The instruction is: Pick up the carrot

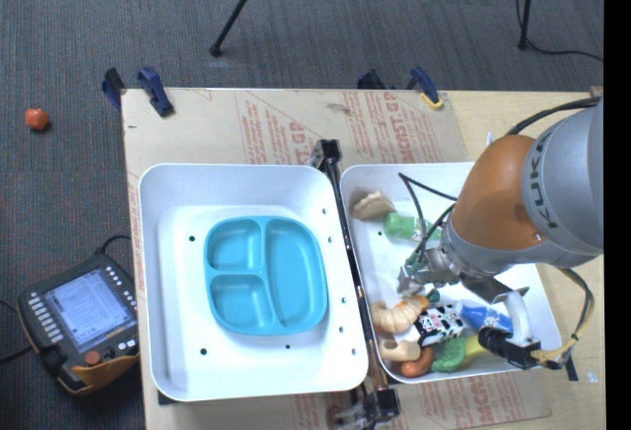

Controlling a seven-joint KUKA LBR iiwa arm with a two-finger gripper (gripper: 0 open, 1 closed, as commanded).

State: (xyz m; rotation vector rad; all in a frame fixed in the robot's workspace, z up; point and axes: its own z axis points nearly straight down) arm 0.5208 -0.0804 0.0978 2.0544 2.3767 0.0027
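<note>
My gripper [412, 276] is low inside the right bin [513, 371], near its middle, below the orange wrist band. A small orange piece that looks like the carrot [435, 297] shows just beneath and to the right of the gripper, mostly hidden by it and by the pile. It lies between a tan croissant [392, 316] and a black-and-white cow toy [441, 322]. Whether the gripper touches the orange piece is hidden.
The right bin also holds a green toy [402, 224], a beige piece [373, 205], a blue item [483, 320], a green lump [450, 355] and a reddish sausage [415, 366]. A blue divided tray [264, 272] lies in the left bin [168, 221].
</note>
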